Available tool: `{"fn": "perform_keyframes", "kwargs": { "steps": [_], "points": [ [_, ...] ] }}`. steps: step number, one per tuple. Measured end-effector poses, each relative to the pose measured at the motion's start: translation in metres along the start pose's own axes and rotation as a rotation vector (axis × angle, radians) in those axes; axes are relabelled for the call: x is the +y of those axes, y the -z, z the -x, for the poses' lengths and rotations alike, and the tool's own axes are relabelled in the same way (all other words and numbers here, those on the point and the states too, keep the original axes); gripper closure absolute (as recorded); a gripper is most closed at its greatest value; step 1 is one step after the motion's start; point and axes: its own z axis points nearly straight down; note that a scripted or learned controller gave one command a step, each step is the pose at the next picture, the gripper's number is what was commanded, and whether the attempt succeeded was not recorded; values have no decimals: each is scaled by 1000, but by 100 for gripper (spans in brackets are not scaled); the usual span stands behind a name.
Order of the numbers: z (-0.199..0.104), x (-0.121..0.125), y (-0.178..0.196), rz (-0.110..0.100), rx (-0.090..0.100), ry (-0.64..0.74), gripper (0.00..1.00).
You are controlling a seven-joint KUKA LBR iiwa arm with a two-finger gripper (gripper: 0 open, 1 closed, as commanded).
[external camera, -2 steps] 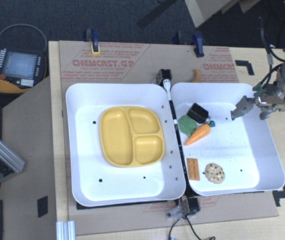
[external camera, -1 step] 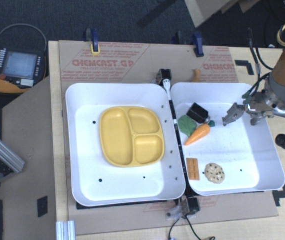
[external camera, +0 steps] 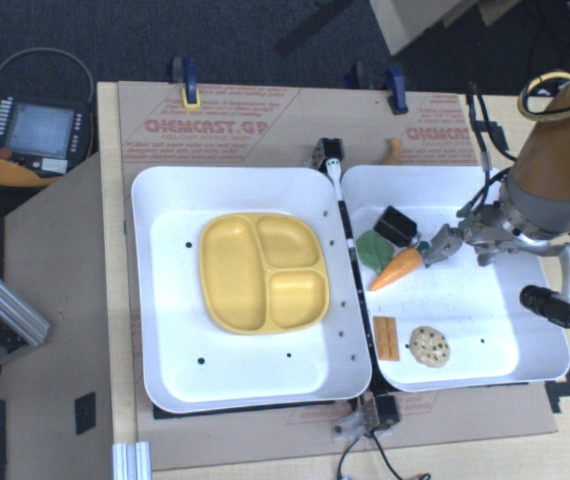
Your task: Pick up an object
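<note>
A cardboard-covered bench (external camera: 265, 118) stands on dark carpet. In the right bin (external camera: 505, 338), the gripper (external camera: 435, 251) hangs just beside a toy carrot (external camera: 397, 268); whether it grips anything, I cannot tell.

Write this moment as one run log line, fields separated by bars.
gripper: beside carrot top | right bin: carrot, cookie | left bin: yellow tray | lifted: nothing yet

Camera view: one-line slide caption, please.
Gripper reaches toward the toy carrot in the right bin; yellow divided plate sits in the left bin.
</note>
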Motion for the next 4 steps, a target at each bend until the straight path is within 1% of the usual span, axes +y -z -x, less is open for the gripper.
{"fn": "perform_keyframes", "kwargs": {
  "steps": [1,2,3,4],
  "points": [
    [4,7,-47,1,-1,0,0],
    [4,8,-34,7,-3,-1,100],
    [0,13,28,16,-5,2,100],
    [0,14,55,12,-5,1,100]
  ]
}}
